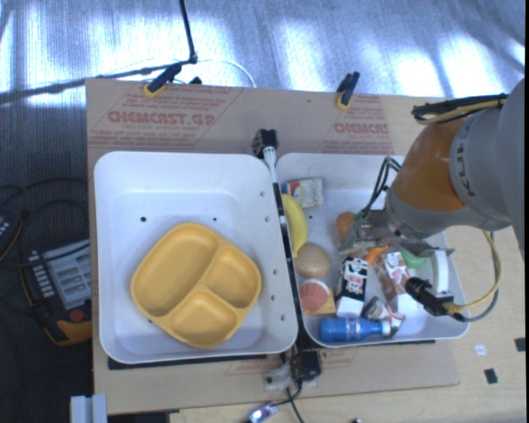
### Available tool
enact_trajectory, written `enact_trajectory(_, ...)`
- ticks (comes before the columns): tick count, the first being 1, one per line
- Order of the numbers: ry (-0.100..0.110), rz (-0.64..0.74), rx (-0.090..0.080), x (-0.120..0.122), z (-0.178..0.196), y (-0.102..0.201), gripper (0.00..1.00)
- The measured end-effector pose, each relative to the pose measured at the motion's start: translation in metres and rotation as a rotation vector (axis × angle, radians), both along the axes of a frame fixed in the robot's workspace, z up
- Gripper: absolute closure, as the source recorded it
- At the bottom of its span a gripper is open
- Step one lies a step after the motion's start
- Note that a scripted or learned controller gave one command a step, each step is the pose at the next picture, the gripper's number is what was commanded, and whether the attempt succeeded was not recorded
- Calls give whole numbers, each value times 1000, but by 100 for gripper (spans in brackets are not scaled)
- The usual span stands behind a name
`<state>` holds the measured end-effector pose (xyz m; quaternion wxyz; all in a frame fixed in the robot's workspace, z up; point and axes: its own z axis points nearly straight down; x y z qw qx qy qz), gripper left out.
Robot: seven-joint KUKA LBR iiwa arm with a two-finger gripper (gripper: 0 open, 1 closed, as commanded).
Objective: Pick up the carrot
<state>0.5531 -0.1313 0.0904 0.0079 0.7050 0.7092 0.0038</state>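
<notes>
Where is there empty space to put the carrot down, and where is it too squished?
The left bin has bare white floor all around the yellow divided plate, widest along its far side. The plate's three compartments look bare too. The right bin is crowded: banana, potato, blue bottle, packets, with the arm over them. Its only small bare patch is the far right corner.

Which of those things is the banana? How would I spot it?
Look in the right white bin, along its left wall beside the divider. The banana lies there lengthwise, above a tan round item. It is the long, curved, plain yellow thing among the items there.
</notes>
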Motion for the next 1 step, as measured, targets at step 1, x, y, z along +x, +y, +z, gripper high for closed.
enact_trajectory(1, 17, -202, 7, 25, 94, 94, 100)
